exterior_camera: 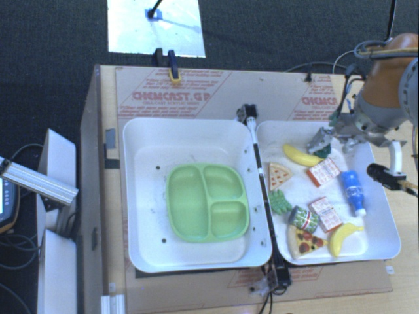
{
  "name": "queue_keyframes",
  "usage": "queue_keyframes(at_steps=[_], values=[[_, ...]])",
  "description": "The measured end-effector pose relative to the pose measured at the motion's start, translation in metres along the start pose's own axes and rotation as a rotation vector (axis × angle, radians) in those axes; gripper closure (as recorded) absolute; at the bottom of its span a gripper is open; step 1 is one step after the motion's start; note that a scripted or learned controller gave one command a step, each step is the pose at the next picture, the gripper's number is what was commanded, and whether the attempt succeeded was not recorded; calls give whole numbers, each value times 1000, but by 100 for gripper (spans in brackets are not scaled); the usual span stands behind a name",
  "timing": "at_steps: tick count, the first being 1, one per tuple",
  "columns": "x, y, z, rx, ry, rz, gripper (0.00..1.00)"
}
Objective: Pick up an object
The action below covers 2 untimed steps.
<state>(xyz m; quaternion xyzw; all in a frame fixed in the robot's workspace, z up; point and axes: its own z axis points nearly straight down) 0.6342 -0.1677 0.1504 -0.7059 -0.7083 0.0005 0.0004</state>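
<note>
My gripper (pixel 325 141) hangs over the back of the right bin (pixel 386 237), just above and right of a yellow banana (pixel 299 156). Nothing shows held in it. Loose in the same bin lie a pizza slice (pixel 279 174), a red-and-white carton (pixel 324 171), a blue bottle (pixel 353 192), a green leafy piece (pixel 281 203), a small can (pixel 303 218), a second red-and-white box (pixel 326 213), another pizza slice (pixel 307 241) and a second banana (pixel 342 237).
The left bin (pixel 147 156) holds a green divided plate (pixel 208 201). A black-and-white rod (pixel 256 152) runs along the seam between the bins. The grey arm with its orange band (pixel 386 87) comes in from the right, over the right bin's far corner.
</note>
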Motion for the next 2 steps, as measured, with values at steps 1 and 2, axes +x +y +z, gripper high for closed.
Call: queue_keyframes(at_steps=[1,2], values=[[23,6,60,-12,-3,-2,0],[23,9,44,-16,-1,-5,100]])
